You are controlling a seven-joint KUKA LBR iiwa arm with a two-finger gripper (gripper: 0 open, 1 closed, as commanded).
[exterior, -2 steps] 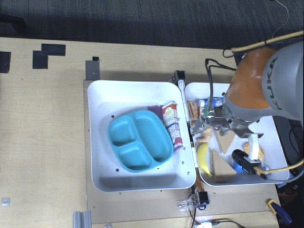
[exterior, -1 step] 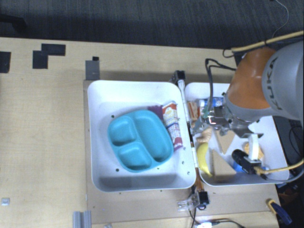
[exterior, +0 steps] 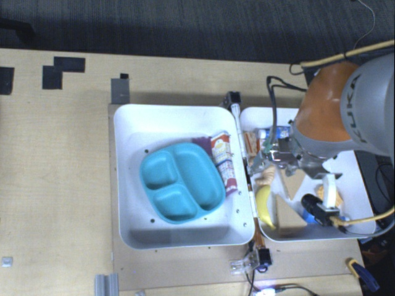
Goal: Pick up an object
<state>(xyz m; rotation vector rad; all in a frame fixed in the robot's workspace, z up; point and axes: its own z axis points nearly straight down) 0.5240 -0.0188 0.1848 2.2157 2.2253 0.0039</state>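
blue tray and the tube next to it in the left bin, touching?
Touching. In the camera view the tube lies along the blue tray at its right rim, with no white bin floor between them.

A pale, wood-toned worktop (exterior: 55, 184) filled most of the view, lit evenly with little shadow. Beyond its far edge lay a dark floor (exterior: 185, 11) with a fine ribbed texture. Black tape patches (exterior: 62, 71) marked the worktop near its far left corner, and a further black patch sat at its left edge. A small grey bracket (exterior: 120, 90) stood on the worktop near the far edge. Another grey bracket (exterior: 106, 283) lay at the near edge. A thin cable (exterior: 369, 17) trailed over the floor at the far right.
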